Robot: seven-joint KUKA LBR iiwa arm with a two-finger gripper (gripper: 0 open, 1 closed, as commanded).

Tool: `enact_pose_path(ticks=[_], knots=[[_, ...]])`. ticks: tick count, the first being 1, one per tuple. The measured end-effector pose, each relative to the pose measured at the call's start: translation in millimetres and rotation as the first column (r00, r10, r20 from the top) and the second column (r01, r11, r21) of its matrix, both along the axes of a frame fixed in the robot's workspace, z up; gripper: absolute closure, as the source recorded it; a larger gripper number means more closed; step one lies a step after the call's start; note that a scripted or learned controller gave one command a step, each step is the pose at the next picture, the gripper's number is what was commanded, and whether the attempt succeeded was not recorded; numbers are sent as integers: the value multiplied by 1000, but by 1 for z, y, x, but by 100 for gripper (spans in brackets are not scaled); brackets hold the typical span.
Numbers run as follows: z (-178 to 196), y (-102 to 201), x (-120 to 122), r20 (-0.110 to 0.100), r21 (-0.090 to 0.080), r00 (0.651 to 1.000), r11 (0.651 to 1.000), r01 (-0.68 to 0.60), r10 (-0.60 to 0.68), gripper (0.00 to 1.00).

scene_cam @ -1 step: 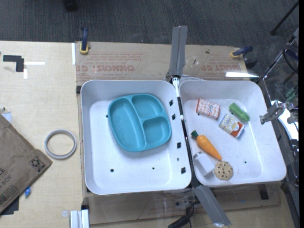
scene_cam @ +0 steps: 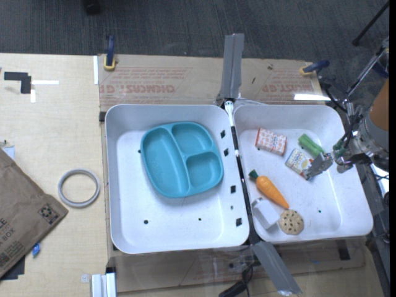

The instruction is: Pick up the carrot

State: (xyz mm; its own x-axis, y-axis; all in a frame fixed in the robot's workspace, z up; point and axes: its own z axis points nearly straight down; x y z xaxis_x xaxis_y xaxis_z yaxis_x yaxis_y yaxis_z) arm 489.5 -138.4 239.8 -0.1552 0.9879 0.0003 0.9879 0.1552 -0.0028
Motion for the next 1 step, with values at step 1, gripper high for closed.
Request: enact_pose_path(ticks=[1], knots=[[-38,61,-12,0,0,994,994,-105,105,0]])
